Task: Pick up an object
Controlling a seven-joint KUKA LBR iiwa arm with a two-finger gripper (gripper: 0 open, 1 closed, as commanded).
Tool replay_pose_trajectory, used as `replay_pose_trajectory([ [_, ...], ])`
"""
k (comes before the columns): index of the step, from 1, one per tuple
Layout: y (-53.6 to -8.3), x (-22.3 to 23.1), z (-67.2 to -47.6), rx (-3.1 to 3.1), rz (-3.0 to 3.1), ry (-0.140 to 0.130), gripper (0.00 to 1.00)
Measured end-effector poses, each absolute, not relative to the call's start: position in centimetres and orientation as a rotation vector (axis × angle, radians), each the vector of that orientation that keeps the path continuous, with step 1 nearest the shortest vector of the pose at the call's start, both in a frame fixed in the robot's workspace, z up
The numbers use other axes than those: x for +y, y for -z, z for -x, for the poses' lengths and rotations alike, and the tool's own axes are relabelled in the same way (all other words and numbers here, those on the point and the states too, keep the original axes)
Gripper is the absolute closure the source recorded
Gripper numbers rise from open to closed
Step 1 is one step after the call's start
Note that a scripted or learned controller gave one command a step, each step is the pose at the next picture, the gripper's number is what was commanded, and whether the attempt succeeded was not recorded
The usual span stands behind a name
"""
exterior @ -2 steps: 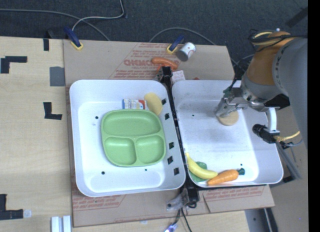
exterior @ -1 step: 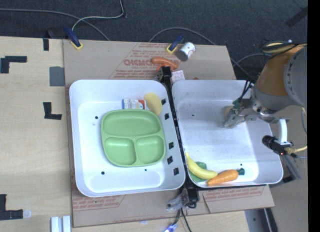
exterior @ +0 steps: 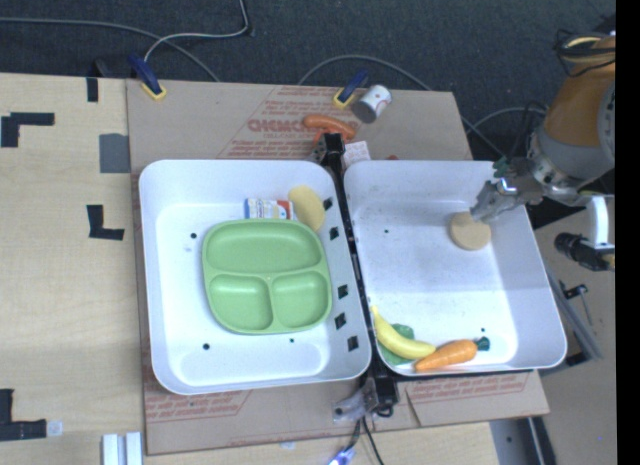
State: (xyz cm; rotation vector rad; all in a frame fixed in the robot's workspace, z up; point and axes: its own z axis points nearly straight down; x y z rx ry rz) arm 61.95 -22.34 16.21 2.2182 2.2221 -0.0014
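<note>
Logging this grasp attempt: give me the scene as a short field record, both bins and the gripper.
left bin: green divided plate, small carton, pale yellow piece
right bin: tan round object, banana, carrot
gripper: low over right bin, just above and right of the tan round object
grasp: nothing seen between its fingers

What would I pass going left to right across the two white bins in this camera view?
Green divided plate → small carton → pale yellow lemon-like piece → banana → carrot → round tan piece → the robot's claw, just above and right of that tan piece.
</note>
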Motion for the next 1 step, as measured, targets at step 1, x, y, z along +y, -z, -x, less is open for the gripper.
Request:
replay_pose_trajectory([
  [1,-16.16,-22.33,-61.92,2.223,-2.219,0.003,0.0],
])
